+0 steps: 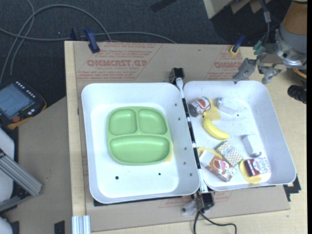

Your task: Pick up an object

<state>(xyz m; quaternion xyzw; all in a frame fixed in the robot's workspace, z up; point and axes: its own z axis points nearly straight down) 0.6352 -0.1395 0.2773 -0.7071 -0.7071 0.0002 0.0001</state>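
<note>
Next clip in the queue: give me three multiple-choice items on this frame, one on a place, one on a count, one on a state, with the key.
1. Where does the green divided plate lie?
A. In the left bin
B. In the right bin
C. On the bare bench

2. How many compartments does the green plate have?
A. Two
B. Three
C. Five

3. How does the gripper stand with respect to the banana?
A. It clamps the banana
B. It presses down on the banana
C. It is apart from it, near the far edge of the right bin

Key: 1 A, the plate sits in the middle of the left bin. 2 B, two small sections above one long one. 3 C, the banana lies on the bin floor well away from the gripper.
</note>
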